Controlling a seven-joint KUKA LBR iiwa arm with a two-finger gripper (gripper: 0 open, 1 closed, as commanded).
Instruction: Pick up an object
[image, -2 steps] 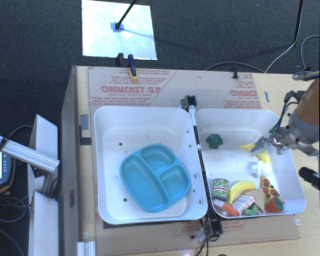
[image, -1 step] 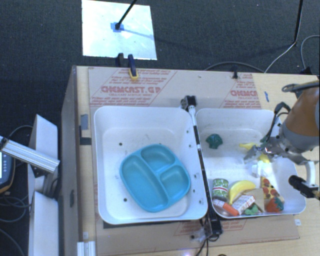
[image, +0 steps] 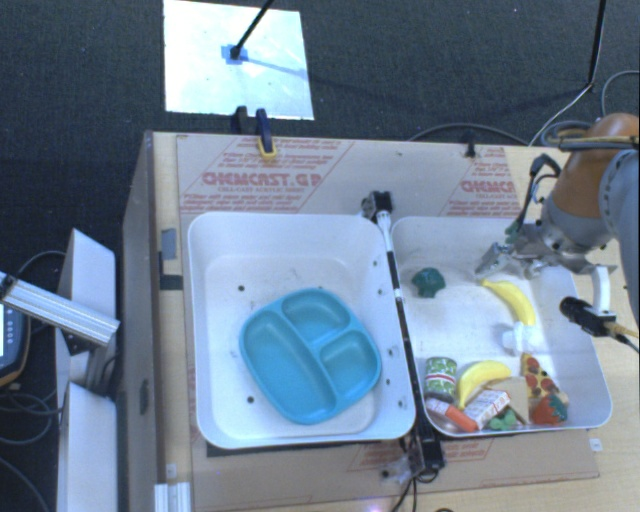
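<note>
**Arm hanging over the far end of the right bin, toys lying below**

The grey arm (image: 600, 190) with its orange band is reaching in from the right and hanging over the far right part of the right bin (image: 590, 345). Its gripper (image: 508, 255) is pointing leftward and down toward the bin floor. The two fingers are standing spread apart, and nothing is sitting between them; the claw is gripping no object.

The things to be picked are all lying in the right bin. A dark green toy (image: 429, 281) is sitting near the far left of that bin, just beside the divider, well to the left of the gripper. A yellow banana (image: 511, 299) is lying just near of the gripper, slanting toward the right. A second banana (image: 482, 377) is resting nearer still, curving over a small tin can (image: 440, 378) that is standing to its left. An orange carrot (image: 458, 416) and a small red and white box (image: 487, 407) are crowding the near edge, touching or almost touching each other. A pizza slice (image: 535, 374) and a red toy (image: 549, 408) are lying at the near right corner.

The left bin (image: 215, 300) is holding a blue divided tray (image: 310, 352), which is lying flat, turned at a slant, toward the near right of that bin.
</note>
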